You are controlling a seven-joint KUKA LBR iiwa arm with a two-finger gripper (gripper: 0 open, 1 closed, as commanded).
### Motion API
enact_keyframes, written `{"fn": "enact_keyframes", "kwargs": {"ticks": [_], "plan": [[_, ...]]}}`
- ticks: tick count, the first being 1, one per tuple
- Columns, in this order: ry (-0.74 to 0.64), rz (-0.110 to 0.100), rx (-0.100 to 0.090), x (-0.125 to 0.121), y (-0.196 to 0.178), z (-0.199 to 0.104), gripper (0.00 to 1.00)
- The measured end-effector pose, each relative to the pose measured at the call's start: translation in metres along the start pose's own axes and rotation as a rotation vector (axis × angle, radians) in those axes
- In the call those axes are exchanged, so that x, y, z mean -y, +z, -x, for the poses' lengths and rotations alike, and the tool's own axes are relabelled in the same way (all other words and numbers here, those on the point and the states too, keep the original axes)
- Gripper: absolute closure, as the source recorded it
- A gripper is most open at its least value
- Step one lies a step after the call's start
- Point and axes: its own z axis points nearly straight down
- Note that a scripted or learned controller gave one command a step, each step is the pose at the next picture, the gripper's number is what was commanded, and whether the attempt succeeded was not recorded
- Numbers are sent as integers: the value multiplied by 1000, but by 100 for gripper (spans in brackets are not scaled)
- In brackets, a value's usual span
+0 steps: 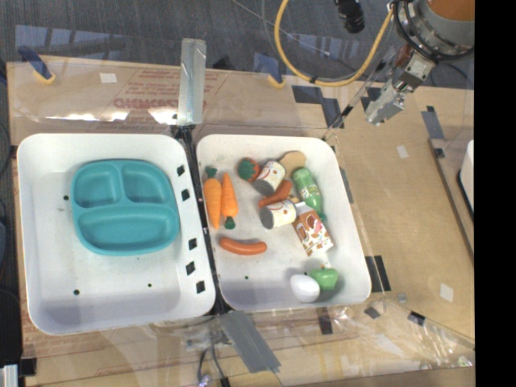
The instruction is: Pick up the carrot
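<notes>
Two shallow white bins sit side by side on the desk (403,192), taped down under clear sheeting, presumably so they stay put through repeated tries. The left bin (40,240) carries a teal divided plate (125,206) and little else. The right bin (355,248) carries the clutter: two carrots along its left wall, the larger carrot (213,202) lying lengthwise, green top toward the far edge, with a smaller carrot (229,197) just beside it, touching or nearly so. A sausage (243,247) lies across the floor below them, apart from both. Toward the middle, small cans, a green bottle (306,188) and a carton (314,234) are piled against one another; a white egg (305,288) and a green item sit together in the near right corner. The end effector (385,106) hangs above the desk past the right bin's far right corner, well apart from the carrots, tilted and trailing a yellow cable (294,55); it holds nothing, and I cannot tell how wide it stands at this angle. Judgement: the pick has not begun. The carrots' spot against the wall and each other looks awkward; one finger would need room on the wall side, and closing could catch both at once.
</notes>
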Motion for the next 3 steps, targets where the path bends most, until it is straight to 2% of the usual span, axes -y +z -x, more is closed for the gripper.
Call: {"fn": "enact_keyframes", "kwargs": {"ticks": [1,2,3], "plan": [[-114,-2,2,4,-33,-4,100],[-259,-4,-1,5,-107,-6,100],[-312,-4,14,-1,22,4,100]]}}
